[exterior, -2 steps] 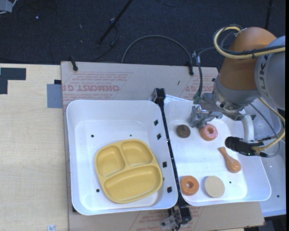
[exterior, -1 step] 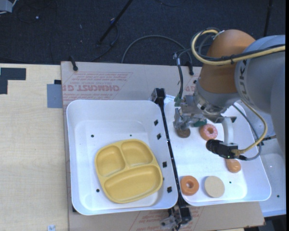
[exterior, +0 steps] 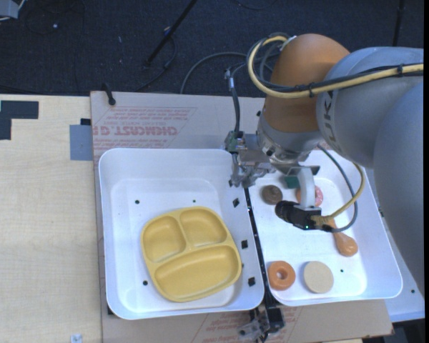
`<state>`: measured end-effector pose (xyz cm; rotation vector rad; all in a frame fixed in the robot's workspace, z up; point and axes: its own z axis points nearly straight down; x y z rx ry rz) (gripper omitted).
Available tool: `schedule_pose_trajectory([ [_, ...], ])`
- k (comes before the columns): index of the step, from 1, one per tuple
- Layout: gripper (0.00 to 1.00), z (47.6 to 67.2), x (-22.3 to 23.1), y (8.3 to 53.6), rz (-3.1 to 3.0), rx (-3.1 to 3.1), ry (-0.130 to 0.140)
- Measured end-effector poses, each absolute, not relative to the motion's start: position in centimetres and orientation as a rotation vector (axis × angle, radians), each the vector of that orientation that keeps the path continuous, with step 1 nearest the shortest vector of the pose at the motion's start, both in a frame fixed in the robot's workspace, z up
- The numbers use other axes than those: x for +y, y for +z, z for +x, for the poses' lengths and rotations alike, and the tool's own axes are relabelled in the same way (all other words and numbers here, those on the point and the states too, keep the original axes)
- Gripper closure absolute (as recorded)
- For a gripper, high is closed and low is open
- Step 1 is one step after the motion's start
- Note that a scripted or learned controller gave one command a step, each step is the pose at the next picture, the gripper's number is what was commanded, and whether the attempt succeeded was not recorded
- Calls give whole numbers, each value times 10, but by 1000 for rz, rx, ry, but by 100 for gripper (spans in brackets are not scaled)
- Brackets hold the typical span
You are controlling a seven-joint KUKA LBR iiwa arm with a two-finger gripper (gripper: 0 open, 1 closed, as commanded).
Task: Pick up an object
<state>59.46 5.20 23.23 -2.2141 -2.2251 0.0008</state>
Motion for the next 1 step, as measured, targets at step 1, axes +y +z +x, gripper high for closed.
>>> schedule_pose_trajectory([
  [1,100,603,106,219,-2215,-2225,3],
])
